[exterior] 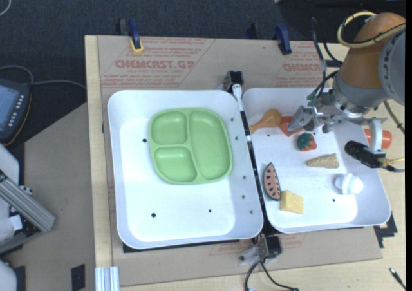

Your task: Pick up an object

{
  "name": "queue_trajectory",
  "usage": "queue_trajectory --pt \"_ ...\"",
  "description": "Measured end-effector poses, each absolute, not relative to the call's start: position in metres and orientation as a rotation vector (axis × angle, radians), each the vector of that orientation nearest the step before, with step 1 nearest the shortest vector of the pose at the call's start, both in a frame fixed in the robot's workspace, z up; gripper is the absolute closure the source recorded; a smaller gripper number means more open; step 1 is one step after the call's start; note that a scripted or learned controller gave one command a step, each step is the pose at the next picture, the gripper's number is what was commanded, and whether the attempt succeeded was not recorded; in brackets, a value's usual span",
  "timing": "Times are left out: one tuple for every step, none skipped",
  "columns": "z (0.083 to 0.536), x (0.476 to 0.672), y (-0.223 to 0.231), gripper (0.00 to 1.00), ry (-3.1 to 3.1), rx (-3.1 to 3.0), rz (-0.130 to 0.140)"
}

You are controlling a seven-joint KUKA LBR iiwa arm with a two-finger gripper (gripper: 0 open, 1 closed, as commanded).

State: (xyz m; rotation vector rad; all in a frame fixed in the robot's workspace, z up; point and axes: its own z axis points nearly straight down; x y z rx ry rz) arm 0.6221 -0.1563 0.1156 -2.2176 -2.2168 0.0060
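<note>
Where the gripper (313, 120) hangs at the right bin's (373, 209) twelve o'clock, its grasp cannot be judged; a round strawberry (306, 142) is partly hidden.

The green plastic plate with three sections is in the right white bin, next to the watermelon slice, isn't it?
Not quite. The camera view shows the green plastic plate with three sections in the left white bin. The watermelon slice lies in the right white bin.
</note>
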Motion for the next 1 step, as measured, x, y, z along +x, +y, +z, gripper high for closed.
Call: queue_trajectory --pt "0.0826 0.6216 -0.1552 0.0 -2.219 -2.218 0.004"
